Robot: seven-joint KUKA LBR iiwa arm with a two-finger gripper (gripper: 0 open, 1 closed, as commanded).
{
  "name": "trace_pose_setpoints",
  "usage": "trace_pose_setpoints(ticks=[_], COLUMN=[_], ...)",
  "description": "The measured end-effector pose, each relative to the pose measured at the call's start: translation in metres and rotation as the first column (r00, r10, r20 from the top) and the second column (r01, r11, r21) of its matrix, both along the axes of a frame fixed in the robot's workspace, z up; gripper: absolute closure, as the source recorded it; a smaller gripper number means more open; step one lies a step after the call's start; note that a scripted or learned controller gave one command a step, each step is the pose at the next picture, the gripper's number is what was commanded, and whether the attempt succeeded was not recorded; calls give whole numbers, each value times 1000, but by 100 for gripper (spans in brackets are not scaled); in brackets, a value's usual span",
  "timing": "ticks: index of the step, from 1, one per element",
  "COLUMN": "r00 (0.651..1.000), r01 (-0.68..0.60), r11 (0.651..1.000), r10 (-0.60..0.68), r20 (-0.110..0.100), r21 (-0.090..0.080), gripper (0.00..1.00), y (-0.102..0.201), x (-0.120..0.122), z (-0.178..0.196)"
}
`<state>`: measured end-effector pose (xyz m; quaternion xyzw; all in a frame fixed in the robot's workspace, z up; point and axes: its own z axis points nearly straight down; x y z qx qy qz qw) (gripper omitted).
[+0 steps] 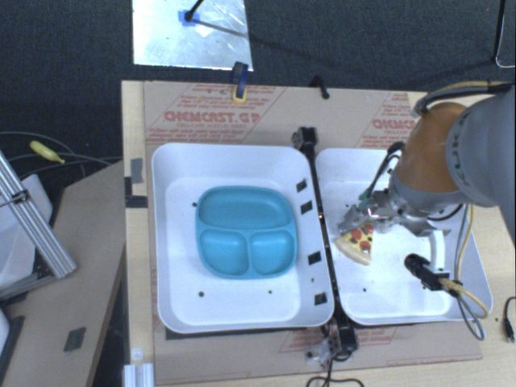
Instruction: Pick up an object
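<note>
A toy pizza slice (357, 243) with red dots and a pale crust lies on the floor of the right bin (379, 305), near its left wall. My gripper (357, 217) is directly above the slice's upper end, at or just over it. The arm's grey body and orange band reach in from the right and cover the bin's upper right part. I cannot make out the state of the gripper.
The left bin (173, 216) holds a blue divided plate (244, 230) with three compartments. A black divider (318, 240) runs between the two bins. A yellow cable (472, 297) trails off the wrist over the right bin's right edge.
</note>
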<state>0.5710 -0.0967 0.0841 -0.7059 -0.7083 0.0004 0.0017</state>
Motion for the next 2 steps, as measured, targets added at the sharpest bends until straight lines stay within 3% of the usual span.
trace_pose_setpoints(ticks=[1, 2], r00=[1000, 1000], r01=[2, -9], r11=[1000, 1000], r10=[-2, 9], r20=[7, 21], r21=[-2, -1], gripper=[100, 100], y=[-2, 62], x=[3, 86], z=[11, 108])
